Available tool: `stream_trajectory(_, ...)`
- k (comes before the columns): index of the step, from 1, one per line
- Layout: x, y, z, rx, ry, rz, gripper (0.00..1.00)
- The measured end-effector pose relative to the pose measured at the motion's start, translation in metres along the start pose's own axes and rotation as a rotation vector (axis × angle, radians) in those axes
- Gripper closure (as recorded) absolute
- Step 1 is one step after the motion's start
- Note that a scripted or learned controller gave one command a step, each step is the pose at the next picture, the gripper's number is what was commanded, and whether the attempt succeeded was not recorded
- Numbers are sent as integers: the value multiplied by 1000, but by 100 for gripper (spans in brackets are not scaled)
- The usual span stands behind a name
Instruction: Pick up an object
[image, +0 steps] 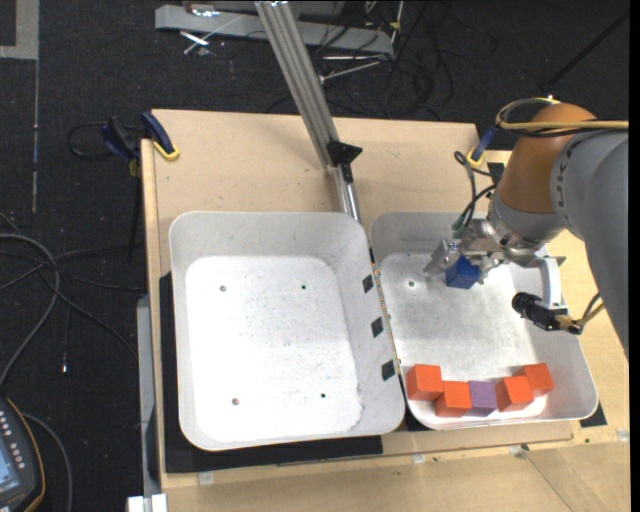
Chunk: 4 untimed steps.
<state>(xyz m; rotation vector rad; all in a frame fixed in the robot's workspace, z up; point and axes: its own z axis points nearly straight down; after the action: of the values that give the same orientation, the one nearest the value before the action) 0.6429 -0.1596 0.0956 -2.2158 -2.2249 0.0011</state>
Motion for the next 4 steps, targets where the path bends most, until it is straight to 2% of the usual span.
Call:
stream_trajectory(1,-2,1,-10,-4,-2,0,100)
stream_trajectory(2,66,-64,-104,-6,1,-3,100)
stream_trajectory(3,131,-50,-99,-2,2,-5,100)
stream_trajectory(4,130,-32,-169,-10,-2,0,100)
